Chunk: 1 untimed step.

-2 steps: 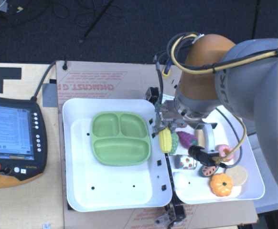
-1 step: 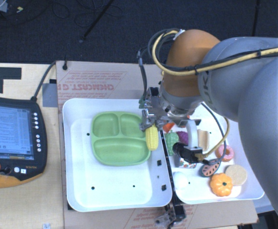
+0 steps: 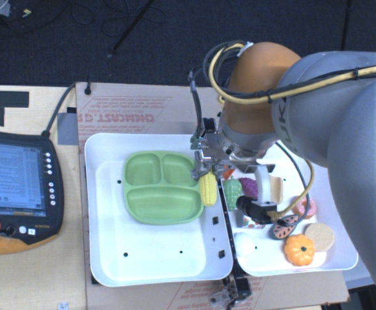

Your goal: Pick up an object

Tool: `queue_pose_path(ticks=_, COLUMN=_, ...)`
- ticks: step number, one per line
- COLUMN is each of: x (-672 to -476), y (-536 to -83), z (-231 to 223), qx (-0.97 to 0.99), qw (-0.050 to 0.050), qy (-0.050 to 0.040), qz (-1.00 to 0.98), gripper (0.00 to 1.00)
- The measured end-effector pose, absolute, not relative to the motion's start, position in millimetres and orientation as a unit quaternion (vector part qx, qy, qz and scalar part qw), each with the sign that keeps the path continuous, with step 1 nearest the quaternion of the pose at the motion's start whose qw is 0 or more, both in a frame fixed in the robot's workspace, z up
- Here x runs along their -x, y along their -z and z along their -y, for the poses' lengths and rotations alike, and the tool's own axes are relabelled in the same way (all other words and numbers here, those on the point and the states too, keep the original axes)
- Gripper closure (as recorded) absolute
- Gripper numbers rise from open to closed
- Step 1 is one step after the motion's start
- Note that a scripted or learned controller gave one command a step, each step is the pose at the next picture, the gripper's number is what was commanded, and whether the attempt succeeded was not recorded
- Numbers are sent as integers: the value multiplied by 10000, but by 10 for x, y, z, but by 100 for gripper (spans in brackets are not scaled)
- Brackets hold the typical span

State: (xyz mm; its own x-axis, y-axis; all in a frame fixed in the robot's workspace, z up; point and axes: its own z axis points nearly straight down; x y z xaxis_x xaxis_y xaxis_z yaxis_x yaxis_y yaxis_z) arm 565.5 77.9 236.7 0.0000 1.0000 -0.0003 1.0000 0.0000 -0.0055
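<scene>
My gripper (image 3: 205, 168) hangs over the divider between the two white bins, at the right edge of the left bin (image 3: 104, 237). A yellow corn cob (image 3: 208, 190) stands upright directly under the fingers, its top end pinched between them. The cob overlaps the right rim of a green divided plate (image 3: 162, 189) lying in the left bin. The orange band and grey arm cover the upper part of the right bin (image 3: 343, 260).
In the right bin lie a green leafy item (image 3: 232, 190), purple grapes (image 3: 249, 187), a pink donut (image 3: 306, 207), a small orange pumpkin (image 3: 299, 250), a beige round biscuit (image 3: 320, 236) and a dark speckled piece (image 3: 283, 228). A teach pendant (image 3: 17, 183) rests left of the bins.
</scene>
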Motion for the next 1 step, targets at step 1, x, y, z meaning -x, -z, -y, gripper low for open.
queue_pose_path(ticks=1, x=-5700, y=-2308, z=-826, qx=7070, qw=15, qy=-22, qz=7073, gripper=100)
